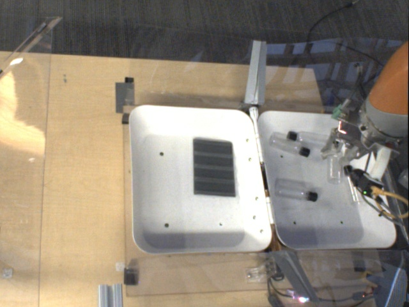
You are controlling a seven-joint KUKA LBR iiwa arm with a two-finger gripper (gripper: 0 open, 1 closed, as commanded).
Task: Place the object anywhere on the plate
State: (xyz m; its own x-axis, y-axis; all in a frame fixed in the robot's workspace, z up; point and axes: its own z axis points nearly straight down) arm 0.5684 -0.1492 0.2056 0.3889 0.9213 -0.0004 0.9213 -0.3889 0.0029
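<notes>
Bins sit side by side on the wooden bench (70, 190). Lying flat in the middle of the left bin (153, 229) is a dark ribbed rectangular plate (214, 167). The right bin (319, 232) holds clear plastic tubes with black caps: one tube (289, 143) lies toward 11 o'clock in the bin, its cap pointing right, with a second black cap just above it, and another tube (294, 190) lies near the centre, cap also to the right. The two are apart from each other and well apart from the plate. The gripper (337, 155) hangs over the right bin at about 2 o'clock, with a clear tube-like shape below it; whether its jaws are apart or clamped on anything cannot be told. Cables (377, 194) trail off the wrist at 3 o'clock.
</notes>
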